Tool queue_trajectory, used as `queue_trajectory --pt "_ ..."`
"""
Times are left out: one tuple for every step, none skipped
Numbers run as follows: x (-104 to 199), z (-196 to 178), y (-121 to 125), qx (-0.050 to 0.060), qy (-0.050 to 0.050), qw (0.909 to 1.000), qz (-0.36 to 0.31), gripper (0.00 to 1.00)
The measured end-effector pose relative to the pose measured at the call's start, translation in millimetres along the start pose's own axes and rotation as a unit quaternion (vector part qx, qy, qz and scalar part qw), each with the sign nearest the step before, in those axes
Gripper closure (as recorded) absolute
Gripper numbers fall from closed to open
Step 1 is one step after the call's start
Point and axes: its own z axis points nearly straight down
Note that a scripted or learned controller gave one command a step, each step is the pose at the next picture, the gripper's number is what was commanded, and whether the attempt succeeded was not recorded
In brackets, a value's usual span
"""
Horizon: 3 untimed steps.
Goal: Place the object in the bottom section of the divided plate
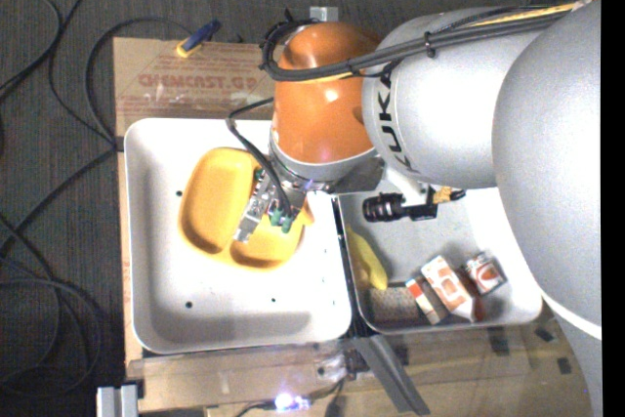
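Now gripper [266,213] over yellow divided plate [210,195] in left bin [156,308]; grip state can't tell.

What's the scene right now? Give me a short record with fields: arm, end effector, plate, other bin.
arm: grey with orange band, reaching in from the right over the left bin
end effector: low over the yellow divided plate, near its middle; grasp state unclear
plate: in the left bin, partly hidden by the end effector
right bin: holds a yellow banana-like item, a dark block and small red-and-white cartons
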Motion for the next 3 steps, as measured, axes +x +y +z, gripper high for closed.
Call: queue_trajectory --pt "56.1 -15.5 -2.8 0.0 0.0 0.9996 0.027 1.0" --pt "81.2 -10.4 47.0 0.001 0.0 0.9985 0.055 1.0" --pt "12.7 12.7 -5.4 0.001 0.0 0.9899 0.142 1.0"
